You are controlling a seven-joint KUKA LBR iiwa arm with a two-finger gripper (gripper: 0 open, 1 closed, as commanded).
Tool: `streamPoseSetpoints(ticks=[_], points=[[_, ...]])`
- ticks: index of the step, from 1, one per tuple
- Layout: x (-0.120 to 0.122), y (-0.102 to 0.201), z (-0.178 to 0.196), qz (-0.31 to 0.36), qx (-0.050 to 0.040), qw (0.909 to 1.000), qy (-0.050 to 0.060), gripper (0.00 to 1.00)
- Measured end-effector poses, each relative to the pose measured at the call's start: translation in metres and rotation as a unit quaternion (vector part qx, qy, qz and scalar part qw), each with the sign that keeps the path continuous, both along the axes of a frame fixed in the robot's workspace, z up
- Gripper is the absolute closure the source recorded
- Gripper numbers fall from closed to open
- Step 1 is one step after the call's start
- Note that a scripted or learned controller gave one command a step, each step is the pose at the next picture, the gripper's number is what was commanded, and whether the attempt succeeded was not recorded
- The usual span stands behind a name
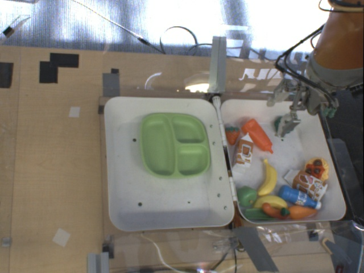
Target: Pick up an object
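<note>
Camera view: gripper (pixel 289 121) over right bin (pixel 335 169), finger state unclear; risk: grabs bare floor, orange carrot (pixel 259 135) sits off to its side

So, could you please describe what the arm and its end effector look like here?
The arm has a rounded orange band above a grey wrist section. Black cables loop along its left side. The end effector is small, metallic grey and silver, with dark greenish fingertips.
</note>
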State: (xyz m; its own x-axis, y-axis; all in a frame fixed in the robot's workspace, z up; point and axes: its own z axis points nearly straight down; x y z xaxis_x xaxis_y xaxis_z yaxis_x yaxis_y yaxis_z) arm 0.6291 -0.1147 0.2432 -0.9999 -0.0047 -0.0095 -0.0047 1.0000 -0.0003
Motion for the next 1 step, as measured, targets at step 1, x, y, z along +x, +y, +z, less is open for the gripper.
streamPoseSetpoints(ticks=[1], points=[[-0.0473,0.0179,-0.1268,-0.066,-0.0001,0.9978,-0.006,0.00]])
